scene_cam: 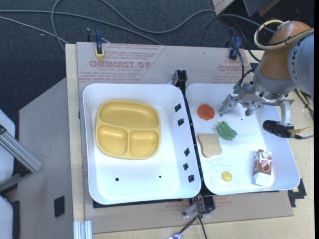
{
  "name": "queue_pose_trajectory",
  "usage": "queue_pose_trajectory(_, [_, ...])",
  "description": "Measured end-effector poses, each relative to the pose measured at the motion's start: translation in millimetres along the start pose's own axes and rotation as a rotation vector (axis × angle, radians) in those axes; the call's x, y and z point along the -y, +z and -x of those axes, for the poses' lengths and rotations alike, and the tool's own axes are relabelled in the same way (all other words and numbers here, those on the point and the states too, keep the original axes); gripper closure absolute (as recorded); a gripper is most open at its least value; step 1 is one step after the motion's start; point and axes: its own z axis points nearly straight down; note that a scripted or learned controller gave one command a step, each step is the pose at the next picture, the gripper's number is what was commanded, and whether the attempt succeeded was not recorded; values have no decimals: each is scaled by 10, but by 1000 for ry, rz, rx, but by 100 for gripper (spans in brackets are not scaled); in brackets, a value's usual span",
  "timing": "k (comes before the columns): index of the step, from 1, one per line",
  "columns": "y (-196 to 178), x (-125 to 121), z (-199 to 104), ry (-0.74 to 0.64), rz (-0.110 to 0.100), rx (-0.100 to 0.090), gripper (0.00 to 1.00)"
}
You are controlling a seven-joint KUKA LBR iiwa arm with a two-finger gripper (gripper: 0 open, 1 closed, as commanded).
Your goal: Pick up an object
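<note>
On the bench, the right shallow white bin [289, 171] sits under the pincer [238, 105], fingers spread, gripping nothing; a round red plastic tomato [206, 112] lies just left.

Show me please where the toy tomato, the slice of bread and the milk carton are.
toy tomato [206, 112], camera view, centre of its red top.
slice of bread [210, 144], camera view, middle of its tan face.
milk carton [262, 168], camera view, middle of its printed side.
</note>
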Motion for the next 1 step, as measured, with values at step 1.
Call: queue_pose_trajectory(1, [385,1,-7,0,1,1,0])
